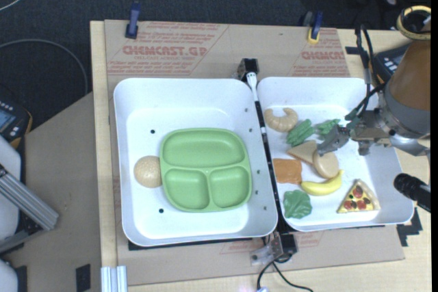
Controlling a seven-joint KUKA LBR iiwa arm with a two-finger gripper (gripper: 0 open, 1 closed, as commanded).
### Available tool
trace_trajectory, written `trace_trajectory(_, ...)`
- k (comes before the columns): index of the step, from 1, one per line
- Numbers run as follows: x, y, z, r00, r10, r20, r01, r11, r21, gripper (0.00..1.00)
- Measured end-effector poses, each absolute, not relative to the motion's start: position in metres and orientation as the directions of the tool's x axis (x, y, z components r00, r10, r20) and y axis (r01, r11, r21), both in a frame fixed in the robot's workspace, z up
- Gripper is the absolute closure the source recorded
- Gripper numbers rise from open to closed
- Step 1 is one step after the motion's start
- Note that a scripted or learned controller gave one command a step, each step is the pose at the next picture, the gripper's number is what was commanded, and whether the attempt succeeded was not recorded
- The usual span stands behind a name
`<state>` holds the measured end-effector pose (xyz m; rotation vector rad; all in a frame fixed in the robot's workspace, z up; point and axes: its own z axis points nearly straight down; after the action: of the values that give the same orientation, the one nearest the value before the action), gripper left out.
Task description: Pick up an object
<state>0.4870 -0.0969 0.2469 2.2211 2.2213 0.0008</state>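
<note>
One hand (337,140) is down among the toy food in the right bin (356,87), its dark fingertips low over a tan wedge-shaped piece (320,159); whether they are spread or pinched I cannot tell. Just beside it on the far side lies a green vegetable (304,131), with a croissant (280,120) beyond. Nearer me sit a banana (323,184), an orange slab (287,171), a pizza slice (358,198) and a leafy green (297,203). This looks like the reach-in stage; next it needs a firm close on one piece, then a straight lift.
</note>
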Motion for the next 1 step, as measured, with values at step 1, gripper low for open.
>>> trace_trajectory(1,0.4752,-0.1456,0.1192,0.007,1.000,0.001,1.000,-0.007,-0.013,0.00)
